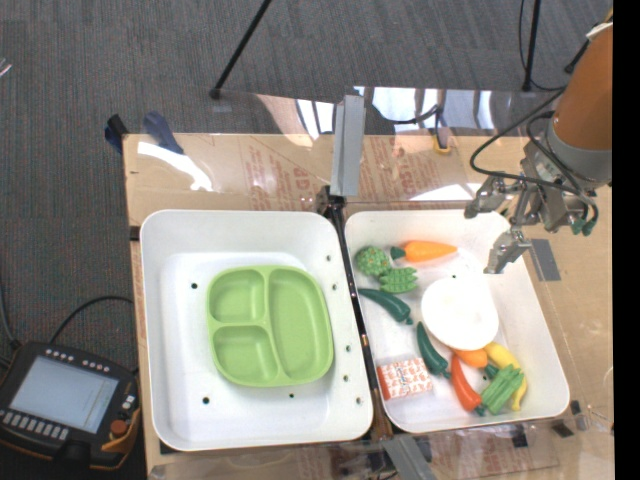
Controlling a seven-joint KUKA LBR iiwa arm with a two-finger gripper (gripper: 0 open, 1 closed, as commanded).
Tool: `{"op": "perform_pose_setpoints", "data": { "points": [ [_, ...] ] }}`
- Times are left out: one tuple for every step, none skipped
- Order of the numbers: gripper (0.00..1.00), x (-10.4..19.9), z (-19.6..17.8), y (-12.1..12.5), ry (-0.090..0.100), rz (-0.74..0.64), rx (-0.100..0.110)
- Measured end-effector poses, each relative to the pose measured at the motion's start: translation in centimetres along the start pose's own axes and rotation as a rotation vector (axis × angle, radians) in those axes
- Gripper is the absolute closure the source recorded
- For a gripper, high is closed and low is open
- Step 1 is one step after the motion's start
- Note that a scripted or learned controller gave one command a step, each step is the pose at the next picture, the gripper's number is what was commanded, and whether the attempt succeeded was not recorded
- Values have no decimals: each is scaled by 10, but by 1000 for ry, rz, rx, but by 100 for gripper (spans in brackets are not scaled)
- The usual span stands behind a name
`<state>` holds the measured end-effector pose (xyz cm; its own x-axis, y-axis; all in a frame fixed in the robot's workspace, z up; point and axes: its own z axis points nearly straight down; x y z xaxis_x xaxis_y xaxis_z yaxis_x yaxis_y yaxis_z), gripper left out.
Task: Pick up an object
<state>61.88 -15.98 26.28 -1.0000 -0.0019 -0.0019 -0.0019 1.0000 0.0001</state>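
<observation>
Grey carpet [120,48] around bench [240,168]; two white bins [170,238]; tool [510,230] spread wide, holding nothing.

One fixed overhead view, slanting down on both white bins [160,268] (arm entering from the right).

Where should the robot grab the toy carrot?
Probably across the orange middle of the carrot, coming straight down. It lies flat, long and narrow, with bare bin floor on its far side. The broccoli crowds its leafy end, so stay toward the tip.
</observation>
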Motion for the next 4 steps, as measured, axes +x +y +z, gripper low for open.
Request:
{"op": "perform_pose_setpoints", "data": {
  "points": [
    [0, 34, 130, 38, 16, -99, -7],
    [0, 33, 177, 71, 4, -38, -3],
    [0, 134, 172, 60, -8, -30, 1],
    [0, 118, 176, 20, 3, 42, -2]
  ]
}}
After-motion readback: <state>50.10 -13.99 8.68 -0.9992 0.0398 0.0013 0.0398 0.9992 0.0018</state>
